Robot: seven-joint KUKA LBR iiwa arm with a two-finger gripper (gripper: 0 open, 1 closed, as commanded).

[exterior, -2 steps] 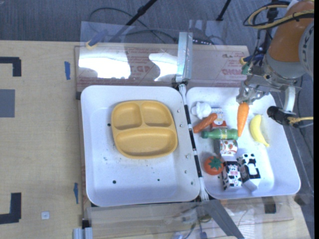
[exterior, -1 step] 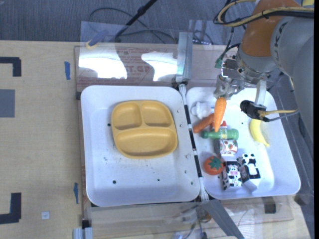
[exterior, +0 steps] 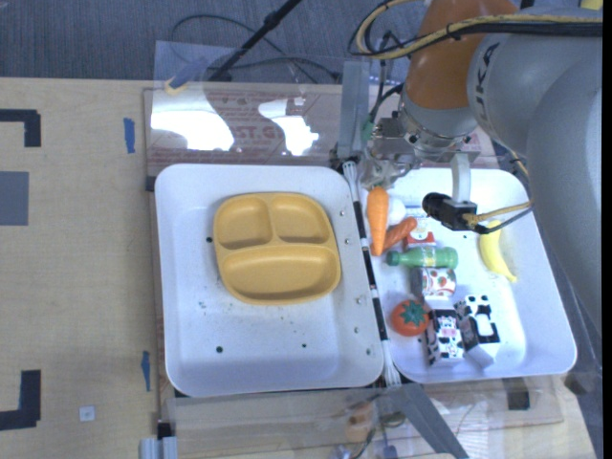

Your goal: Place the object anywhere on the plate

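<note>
Claw (exterior: 382, 172) at right bin's (exterior: 545, 342) top-left corner, above carrot (exterior: 378, 216) (finger state cannot be told); plate (exterior: 276, 247) left

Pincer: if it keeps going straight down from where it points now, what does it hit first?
Most likely the carrot, lying just below the pincer at the right bin's left edge. Depth is unclear from this slanted view, so it might meet the bin's rim beside it instead.
</note>
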